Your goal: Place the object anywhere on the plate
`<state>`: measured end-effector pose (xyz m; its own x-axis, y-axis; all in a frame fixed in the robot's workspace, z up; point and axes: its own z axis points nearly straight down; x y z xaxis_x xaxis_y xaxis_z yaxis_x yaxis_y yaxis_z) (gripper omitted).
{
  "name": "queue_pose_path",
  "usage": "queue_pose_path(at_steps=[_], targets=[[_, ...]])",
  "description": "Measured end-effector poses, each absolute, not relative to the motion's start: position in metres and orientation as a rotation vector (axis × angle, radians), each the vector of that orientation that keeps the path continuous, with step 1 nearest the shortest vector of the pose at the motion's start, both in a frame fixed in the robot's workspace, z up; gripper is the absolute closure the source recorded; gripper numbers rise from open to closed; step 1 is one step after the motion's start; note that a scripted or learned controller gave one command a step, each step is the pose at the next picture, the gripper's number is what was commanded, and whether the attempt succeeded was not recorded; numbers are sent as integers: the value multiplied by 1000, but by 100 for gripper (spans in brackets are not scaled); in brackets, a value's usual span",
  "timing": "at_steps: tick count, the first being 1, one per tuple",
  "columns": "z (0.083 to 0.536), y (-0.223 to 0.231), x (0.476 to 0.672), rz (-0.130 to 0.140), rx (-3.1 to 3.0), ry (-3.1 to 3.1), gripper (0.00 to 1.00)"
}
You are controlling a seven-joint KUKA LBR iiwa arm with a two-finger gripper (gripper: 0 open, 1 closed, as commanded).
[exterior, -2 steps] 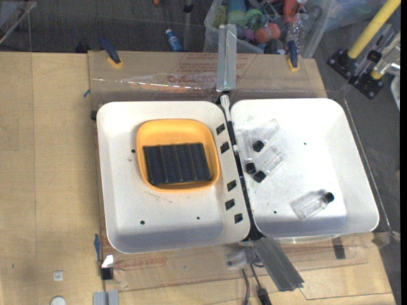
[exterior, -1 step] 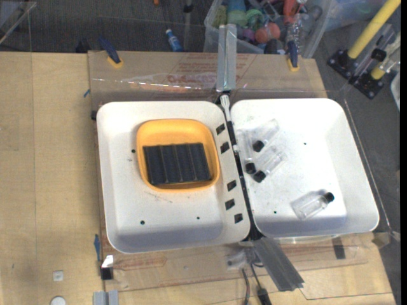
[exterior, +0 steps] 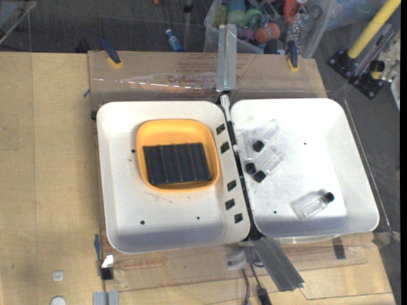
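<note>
An orange plate (exterior: 147, 134) sits in the left bin, and a black ribbed rectangular object (exterior: 177, 164) lies flat on it. In the right bin lie three clear plastic bottles with black caps: one near the bin's upper left (exterior: 266, 134), one just below it (exterior: 267, 162), and one toward the front right (exterior: 311, 204).
Two white bins stand side by side, the left (exterior: 121, 221) and the right (exterior: 356, 170), split by a divider with black clips (exterior: 230, 184). A metal post (exterior: 225, 62) rises at the back between them. A box of coloured toys (exterior: 267, 11) stands behind the bench.
</note>
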<state>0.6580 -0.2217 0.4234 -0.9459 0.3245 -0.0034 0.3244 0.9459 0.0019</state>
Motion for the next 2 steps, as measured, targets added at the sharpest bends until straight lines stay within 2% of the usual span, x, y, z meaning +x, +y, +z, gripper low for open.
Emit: queue_pose_path(at_steps=[1,2], targets=[[437,-222,657,-1,71,3130,100],[437,-221,665,-2,-354,3110,100]])
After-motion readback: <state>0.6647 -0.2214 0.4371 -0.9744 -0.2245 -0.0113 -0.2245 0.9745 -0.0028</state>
